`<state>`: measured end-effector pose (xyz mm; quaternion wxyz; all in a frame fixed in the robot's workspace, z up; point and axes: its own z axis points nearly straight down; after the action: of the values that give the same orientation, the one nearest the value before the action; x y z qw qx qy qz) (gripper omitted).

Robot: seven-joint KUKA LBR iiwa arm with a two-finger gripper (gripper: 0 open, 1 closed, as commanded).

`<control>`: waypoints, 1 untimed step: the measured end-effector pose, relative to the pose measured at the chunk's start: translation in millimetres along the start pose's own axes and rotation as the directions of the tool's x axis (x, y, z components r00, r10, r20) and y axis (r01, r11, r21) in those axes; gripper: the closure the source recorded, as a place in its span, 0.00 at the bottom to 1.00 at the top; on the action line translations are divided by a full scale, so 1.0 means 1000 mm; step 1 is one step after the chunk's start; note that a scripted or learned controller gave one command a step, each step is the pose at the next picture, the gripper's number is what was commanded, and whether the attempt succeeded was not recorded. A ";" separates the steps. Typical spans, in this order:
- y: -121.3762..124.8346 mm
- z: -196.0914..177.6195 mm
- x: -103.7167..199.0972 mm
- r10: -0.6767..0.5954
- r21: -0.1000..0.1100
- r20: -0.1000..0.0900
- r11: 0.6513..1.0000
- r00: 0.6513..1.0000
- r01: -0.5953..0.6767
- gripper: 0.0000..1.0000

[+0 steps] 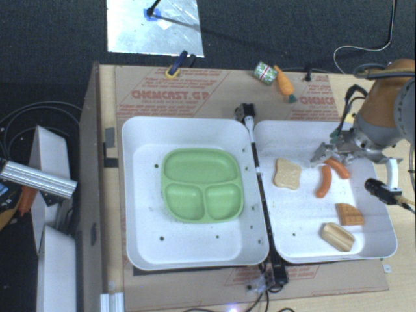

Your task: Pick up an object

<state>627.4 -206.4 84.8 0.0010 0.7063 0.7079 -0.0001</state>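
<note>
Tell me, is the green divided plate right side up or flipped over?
Right side up. The green divided plate in the left bin shows three hollow compartments facing the camera.

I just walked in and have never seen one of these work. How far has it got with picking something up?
Nothing looks lifted yet. The gripper is down in the right bin, by the two sausages. The bread slice, the bread roll and the brown wedge lie on the bin floor. Gripping and lifting something is left.
</note>
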 end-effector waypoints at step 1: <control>-0.033 0.000 0.000 0.001 0.000 -0.001 1.000 1.000 -0.001 0.00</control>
<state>594.3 -206.6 84.7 0.0009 0.7066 0.7077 0.0002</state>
